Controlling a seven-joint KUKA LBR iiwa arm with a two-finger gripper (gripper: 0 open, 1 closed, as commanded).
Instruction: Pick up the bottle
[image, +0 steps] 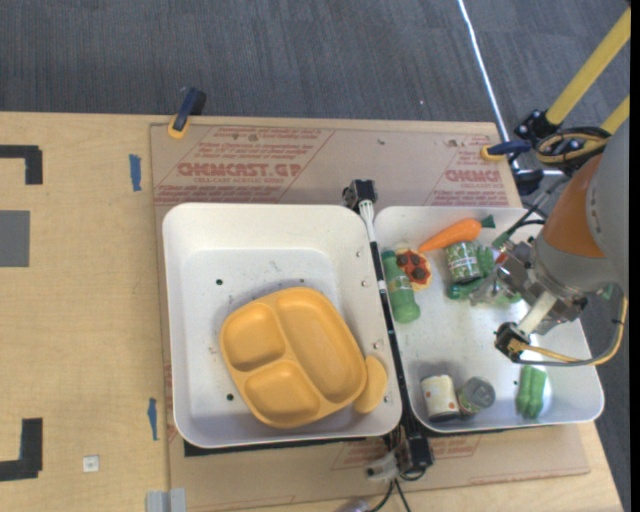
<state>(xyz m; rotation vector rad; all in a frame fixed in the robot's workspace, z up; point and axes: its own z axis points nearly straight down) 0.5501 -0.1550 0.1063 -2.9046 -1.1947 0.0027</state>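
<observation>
The bottle is green, with a red and dark patch at its upper end. It lies lengthwise along the left wall of the right bin. My gripper hangs low over the upper right part of that bin, under the grey wrist and orange band. It is close to a green can and well to the right of the bottle, with bare bin floor between them. Nothing visibly hangs from the gripper.
An orange carrot lies at the back of the right bin. A white can, a grey can and a green item sit along its front. A yellow divided plate lies in the left bin.
</observation>
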